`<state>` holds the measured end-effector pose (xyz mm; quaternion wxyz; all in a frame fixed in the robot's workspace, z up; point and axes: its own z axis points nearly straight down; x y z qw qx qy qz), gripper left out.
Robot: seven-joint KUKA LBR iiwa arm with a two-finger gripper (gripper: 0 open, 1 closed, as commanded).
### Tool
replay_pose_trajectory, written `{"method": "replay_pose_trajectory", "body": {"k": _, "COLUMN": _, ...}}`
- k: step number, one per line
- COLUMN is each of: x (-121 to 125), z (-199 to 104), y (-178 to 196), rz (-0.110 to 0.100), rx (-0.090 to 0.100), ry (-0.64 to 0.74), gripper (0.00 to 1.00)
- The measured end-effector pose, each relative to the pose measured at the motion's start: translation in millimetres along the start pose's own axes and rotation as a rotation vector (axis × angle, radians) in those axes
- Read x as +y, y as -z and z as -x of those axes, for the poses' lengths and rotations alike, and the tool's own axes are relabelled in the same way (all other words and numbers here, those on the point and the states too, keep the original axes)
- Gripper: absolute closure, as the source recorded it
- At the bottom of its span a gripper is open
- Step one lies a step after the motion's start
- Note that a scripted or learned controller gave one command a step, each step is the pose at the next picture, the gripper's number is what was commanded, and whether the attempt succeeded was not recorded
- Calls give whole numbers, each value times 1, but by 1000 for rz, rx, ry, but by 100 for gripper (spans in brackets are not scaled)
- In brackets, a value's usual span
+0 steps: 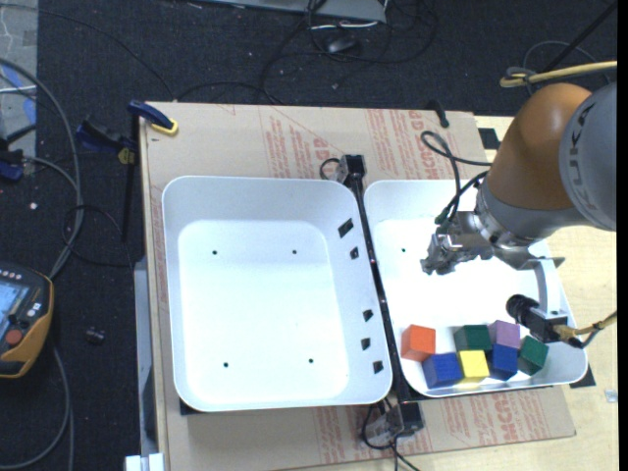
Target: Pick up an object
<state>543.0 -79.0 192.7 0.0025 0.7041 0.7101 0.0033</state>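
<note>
So the arm was reaching in from the right with its gripper hanging over the bare middle of the right bin, and honestly it was too small and dark in this shot to tell how the hand was set, so I won't guess; nothing showed in its grasp either. All the blocks were bunched along the near edge of that bin, well apart from the gripper: an orange cube sitting a bit off to the left by itself, then a blue cube and a yellow cube right at the near wall, a dark green cube behind them, plus a purple cube, another blue cube and a green cube crammed toward the right corner. My guess is they'd slid down there because the bin floor slopes or they just got pushed, which makes them awkward, since the packed ones touch each other and the wall. The orange one looked like the easiest grab, with clear space on its far and left sides. They all looked like small plain solid-colored cubes. The left bin had just its white floor with a few dark dots. Pick wasn't done yet as far as I could see.
</note>
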Motion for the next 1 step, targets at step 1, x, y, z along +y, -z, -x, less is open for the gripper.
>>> {"method": "replay_pose_trajectory", "body": {"k": 1, "x": -2, "z": 5, "y": -5, "rz": -8, "rx": -1, "ry": -8, "gripper": 0}}
